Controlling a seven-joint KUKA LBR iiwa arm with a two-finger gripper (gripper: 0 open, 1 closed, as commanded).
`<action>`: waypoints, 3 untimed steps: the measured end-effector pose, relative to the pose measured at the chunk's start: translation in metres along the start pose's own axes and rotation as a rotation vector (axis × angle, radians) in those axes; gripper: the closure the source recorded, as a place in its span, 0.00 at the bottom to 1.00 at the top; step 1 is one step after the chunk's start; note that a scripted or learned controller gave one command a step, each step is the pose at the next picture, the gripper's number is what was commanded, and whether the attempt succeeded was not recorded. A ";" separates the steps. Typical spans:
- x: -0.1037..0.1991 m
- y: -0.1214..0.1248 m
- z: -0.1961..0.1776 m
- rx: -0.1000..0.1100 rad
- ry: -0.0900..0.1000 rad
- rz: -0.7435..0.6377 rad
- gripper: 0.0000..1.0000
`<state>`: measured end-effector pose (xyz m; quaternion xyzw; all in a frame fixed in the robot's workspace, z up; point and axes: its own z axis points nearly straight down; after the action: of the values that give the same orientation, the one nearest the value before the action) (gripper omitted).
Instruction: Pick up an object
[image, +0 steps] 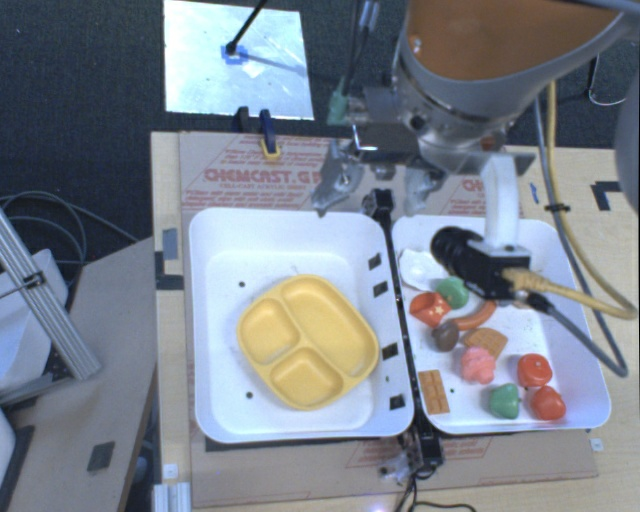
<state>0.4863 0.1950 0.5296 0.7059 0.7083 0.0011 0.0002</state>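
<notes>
Gripper: gripper (378, 192) hangs over the back rim between the bins, fingers spread, holding nothing.
Room: left bin (215, 300) bears a yellow divided tray (306, 342) mid-floor, open margin around.
Objects: right bin (590, 385) crowded with toy foods; red tomato (534, 369) near its front right.

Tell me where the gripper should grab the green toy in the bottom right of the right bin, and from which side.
Grip the green toy across its rounded body, coming straight down from above. It is small and lumpy with no handle, and the bin floor to its left looks free. A red piece sits close on its right, so probably set the fingers front to back.
</notes>
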 end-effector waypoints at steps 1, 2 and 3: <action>0.034 -0.002 0.217 0.015 -0.007 0.001 0.00; -0.040 -0.002 0.357 0.014 -0.007 0.010 0.00; -0.065 0.068 0.391 -0.002 -0.002 0.005 0.00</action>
<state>0.5551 0.1305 0.1391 0.7076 0.7066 0.0013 0.0017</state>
